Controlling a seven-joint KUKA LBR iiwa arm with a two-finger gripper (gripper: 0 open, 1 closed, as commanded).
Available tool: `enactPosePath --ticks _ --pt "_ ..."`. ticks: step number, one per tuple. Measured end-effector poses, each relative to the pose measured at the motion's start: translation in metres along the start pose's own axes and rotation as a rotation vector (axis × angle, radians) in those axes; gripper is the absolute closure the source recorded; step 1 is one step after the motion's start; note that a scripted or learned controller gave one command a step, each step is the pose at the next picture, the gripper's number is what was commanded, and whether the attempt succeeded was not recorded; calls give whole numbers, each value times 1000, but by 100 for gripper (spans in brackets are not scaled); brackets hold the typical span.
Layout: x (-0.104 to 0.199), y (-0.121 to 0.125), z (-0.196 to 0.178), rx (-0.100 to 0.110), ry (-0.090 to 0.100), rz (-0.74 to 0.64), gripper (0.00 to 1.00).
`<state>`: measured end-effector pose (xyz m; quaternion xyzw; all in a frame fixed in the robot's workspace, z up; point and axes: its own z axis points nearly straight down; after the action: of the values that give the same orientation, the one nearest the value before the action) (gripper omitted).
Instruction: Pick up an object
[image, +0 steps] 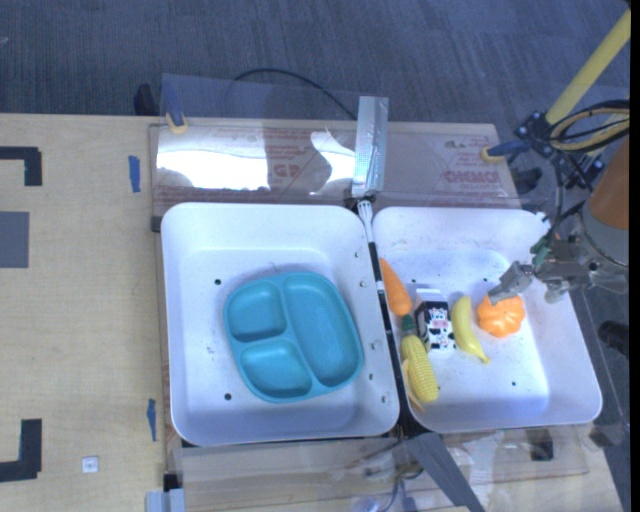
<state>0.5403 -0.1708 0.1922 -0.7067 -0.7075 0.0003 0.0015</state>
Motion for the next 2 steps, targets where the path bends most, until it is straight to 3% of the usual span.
enactPosePath --ticks 1,2 --pt "-29 21 94 -8 -3 -75 0" --pt "-30 20 86 -7 -3 -73 100"
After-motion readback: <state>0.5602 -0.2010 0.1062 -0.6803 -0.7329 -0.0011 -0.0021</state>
